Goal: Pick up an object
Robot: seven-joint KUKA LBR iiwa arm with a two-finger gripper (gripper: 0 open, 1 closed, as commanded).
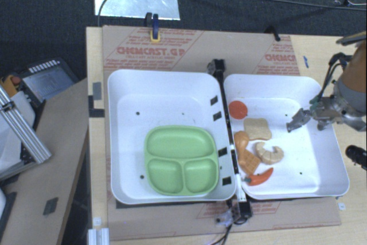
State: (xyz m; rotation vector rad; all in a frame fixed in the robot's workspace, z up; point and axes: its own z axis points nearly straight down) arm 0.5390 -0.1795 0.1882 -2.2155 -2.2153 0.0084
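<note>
Grey gripper (pixel 298 121) hangs over the right bin (pixel 330 181), jaw state can't be told at this res; nothing visible between them. Food pieces lie to its left, apart from it: tan bread slice (pixel 257 128) nearest, red disc (pixel 238 109) above, shrimp (pixel 270 152) below, orange piece (pixel 245 153) and red chilli (pixel 260 177) by the divider. Left bin (pixel 123 94) holds a green tray (pixel 180 160). Risks, imo: items crowd together, so a descent may nudge neighbours or close on two; flat bread may slip out; pieces near the wall leave little finger room.
</note>
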